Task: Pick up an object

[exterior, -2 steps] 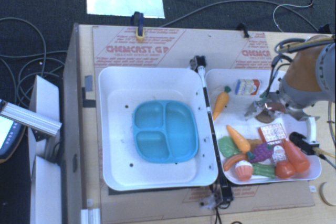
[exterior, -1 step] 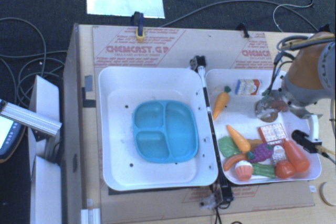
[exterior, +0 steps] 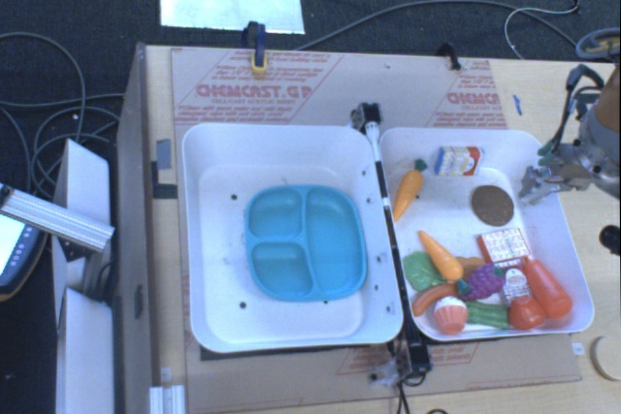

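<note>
Shallow white plastic bins: two, side by side [exterior: 291, 143] [exterior: 558, 208]
Light-blue divided plastic plate: one, three compartments [exterior: 306, 242]
Orange toy carrots: two [exterior: 408, 191] [exterior: 441, 257]
Round brown disc: one [exterior: 492, 205]
Small white carton with red and blue print: one [exterior: 457, 160]
Red-and-white printed packet: one [exterior: 504, 246]
Purple toy grape bunch: one [exterior: 482, 282]
Red plastic bottle with white label: one [exterior: 539, 288]
Green toy pieces: two [exterior: 421, 269] [exterior: 488, 313]
Clamps on the board's far edge: two [exterior: 256, 48] [exterior: 449, 57]

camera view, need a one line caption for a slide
Gripper poised at the right bin's edge above toy food; blue divided plate sits in the left bin.
</note>
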{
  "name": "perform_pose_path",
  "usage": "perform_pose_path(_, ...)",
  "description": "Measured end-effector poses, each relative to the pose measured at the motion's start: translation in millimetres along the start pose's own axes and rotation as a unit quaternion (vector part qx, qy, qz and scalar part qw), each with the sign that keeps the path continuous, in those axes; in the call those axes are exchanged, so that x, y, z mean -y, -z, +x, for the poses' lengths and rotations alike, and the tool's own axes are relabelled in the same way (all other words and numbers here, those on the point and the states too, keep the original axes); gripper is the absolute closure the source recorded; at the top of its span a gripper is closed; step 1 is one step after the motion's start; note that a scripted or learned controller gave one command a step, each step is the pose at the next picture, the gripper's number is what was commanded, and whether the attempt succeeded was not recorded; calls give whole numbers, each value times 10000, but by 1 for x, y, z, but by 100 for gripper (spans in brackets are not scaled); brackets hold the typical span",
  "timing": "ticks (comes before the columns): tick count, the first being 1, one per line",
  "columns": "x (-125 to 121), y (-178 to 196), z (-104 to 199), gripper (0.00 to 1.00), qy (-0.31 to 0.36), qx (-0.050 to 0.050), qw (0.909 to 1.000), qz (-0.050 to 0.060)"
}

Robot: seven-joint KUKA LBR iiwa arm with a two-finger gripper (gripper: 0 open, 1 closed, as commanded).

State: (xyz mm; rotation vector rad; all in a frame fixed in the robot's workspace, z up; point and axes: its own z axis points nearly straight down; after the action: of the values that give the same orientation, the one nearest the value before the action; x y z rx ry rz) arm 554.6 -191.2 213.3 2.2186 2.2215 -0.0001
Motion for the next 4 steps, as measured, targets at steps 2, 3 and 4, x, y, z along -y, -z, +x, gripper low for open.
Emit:
perform_pose_path(2, -114, -51, -13, 100, 3, -1, 10000, 17)
perform_pose_path(3, -114, -58, -15, 100, 12, -5, 10000, 12)
perform_pose_path(4, -110, -34, -15, 100, 9, -2, 10000, 2)
